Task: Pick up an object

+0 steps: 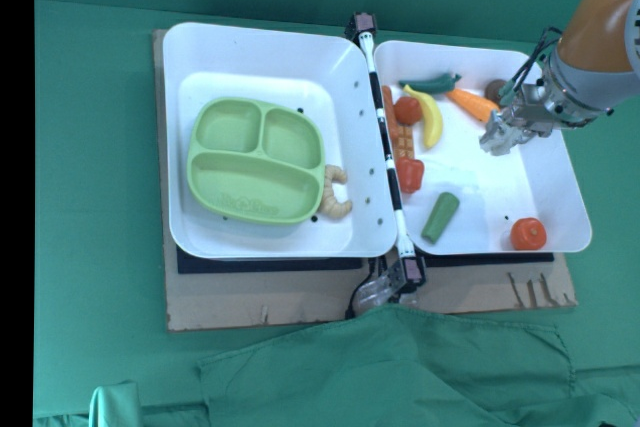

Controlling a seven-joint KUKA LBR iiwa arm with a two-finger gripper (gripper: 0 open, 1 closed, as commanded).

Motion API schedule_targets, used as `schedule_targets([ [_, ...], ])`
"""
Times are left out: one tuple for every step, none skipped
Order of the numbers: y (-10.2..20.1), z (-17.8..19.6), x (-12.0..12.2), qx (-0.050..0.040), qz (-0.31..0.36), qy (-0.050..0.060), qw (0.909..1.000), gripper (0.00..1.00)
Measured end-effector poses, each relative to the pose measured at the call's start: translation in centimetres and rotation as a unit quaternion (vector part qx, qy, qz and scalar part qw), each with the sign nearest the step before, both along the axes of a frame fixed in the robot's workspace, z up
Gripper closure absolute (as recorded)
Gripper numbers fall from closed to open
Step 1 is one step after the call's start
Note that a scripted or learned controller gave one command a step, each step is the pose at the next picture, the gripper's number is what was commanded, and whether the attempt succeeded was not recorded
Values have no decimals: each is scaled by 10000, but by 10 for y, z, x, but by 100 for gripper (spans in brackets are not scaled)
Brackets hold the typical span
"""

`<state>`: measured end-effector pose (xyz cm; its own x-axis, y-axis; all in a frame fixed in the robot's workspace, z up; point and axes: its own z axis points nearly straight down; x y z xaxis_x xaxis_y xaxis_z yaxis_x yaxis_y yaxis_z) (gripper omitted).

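The arm (600, 25) is reaching in from the right and its tool (497, 139) is hanging over the right bin (560, 185), close to that bin's far right corner; whether it is wide or narrow, I cannot tell, and nothing is showing in its grip. Just beside the tool, toward the far edge, a carrot (470, 103) is lying at a slant, with a green pepper (430, 82) beyond it and a banana (430, 115) curving next to them. Along the bin's left wall a tomato (407, 109), a piece of corn (403, 141) and a red pepper (410, 174) are sitting in a row. A cucumber (440, 217) is lying tilted near the front edge, and a small orange fruit (528, 234) is resting in the front right corner. Over in the left bin (200, 45), a green divided plate (257, 160) is lying flat, with a croissant (335, 194) touching its right rim
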<state>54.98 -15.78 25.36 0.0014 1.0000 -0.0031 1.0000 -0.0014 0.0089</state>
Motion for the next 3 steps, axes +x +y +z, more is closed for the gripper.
schedule_targets([
  [60, 65, 55, 9, 34, -27, 10000, 100],
  [7, -25, 41, 3, -39, 71, 10000, 100],
  [10, -20, 43, -1, -13, 26, 10000, 0],
])
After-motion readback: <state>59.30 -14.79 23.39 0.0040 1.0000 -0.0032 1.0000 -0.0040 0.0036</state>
